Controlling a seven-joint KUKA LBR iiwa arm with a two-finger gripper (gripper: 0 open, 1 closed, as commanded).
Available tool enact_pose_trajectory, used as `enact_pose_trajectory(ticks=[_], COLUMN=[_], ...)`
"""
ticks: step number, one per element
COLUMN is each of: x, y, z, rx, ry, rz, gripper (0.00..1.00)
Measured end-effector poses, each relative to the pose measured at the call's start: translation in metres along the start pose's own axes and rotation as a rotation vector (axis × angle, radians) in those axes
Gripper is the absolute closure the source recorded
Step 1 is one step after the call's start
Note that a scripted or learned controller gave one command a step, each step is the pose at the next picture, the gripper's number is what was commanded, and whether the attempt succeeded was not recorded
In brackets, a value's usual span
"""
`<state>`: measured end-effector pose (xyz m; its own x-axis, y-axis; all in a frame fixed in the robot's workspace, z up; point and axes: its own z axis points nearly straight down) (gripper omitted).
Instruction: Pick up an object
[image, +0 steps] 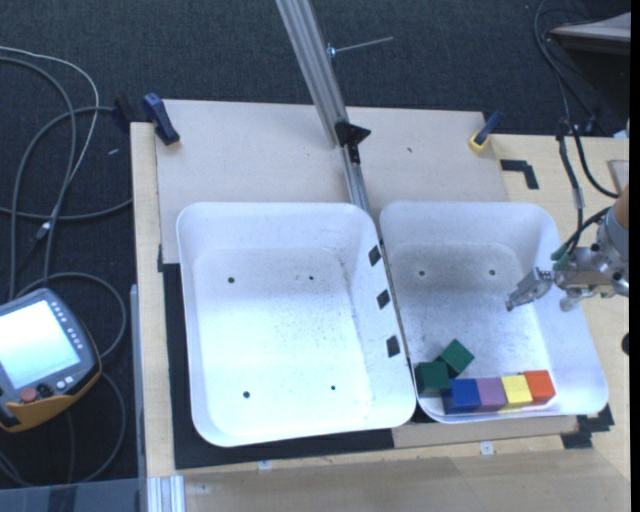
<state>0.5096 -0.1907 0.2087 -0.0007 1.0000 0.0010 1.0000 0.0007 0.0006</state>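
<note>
While I watch from the overhead camera, the nearest things I see are the small coloured blocks lined up along the front wall of the right-hand shallow white plastic bin (575, 345). From left to right they run: a blue cube (465, 394), a pale purple cube (492, 391), a yellow cube (516, 388) and an orange cube (539, 383), each touching the next. Just left of the blue one sits a dark green cube (433, 376), and a second green cube (458, 356) lies tilted just behind it, close against the row.

Farther back, over the right side of the same bin, my two-finger metal gripper (527, 291) reaches in from the right edge, well apart from the blocks. Its tip is small and partly blurred against the white floor, so I cannot tell whether the fingers are spread or pressed together; nothing appears to sit between them.

To the left, the left-hand shallow white plastic bin (200, 300) sits side by side with the first, three black clips (382, 298) along the seam. Beyond both, a slanted aluminium rail (320, 85) rises from the pale wooden bench top (260, 150).
</note>
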Motion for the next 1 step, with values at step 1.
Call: enact_pose_trajectory(ticks=[1], x=[0.0003], y=[0.0011], z=[-0.0111], rx=[-0.004], ry=[0.0], rz=[-0.001], gripper=[1.0])
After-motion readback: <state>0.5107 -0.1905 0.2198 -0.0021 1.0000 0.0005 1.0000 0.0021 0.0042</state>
